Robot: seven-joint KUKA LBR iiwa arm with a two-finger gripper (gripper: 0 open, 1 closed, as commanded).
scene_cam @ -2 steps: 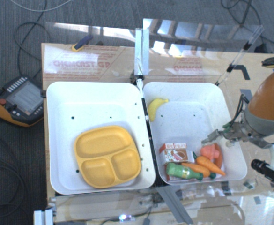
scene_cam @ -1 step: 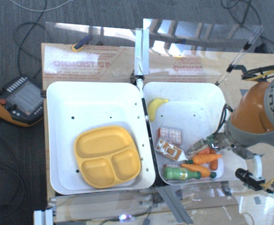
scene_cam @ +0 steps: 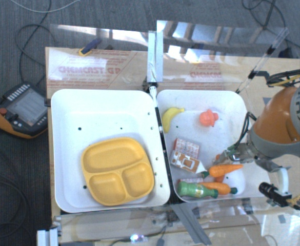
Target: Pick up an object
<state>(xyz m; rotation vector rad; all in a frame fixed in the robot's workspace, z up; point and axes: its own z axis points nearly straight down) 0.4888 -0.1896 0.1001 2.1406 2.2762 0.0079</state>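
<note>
The right bin [scene_cam: 219, 97] holds a yellow banana [scene_cam: 170, 117], a small orange-pink toy [scene_cam: 207, 118], a printed snack box [scene_cam: 185, 155], two orange carrots [scene_cam: 226, 170] [scene_cam: 217, 187] and a green bottle [scene_cam: 193, 190]. The arm reaches in from the right, its orange band [scene_cam: 275, 121] above the bin's right wall. My gripper [scene_cam: 232, 156] is low at the bin's right side, directly above the upper carrot's thick end and right of the snack box. Nothing is visibly lifted.
The left bin [scene_cam: 67, 137] holds a yellow divided plate [scene_cam: 118, 169]. A metal divider [scene_cam: 154, 60] stands behind the gap between the bins. A handheld pendant [scene_cam: 19, 110] lies on the floor at the left. Cables trail across the floor.
</note>
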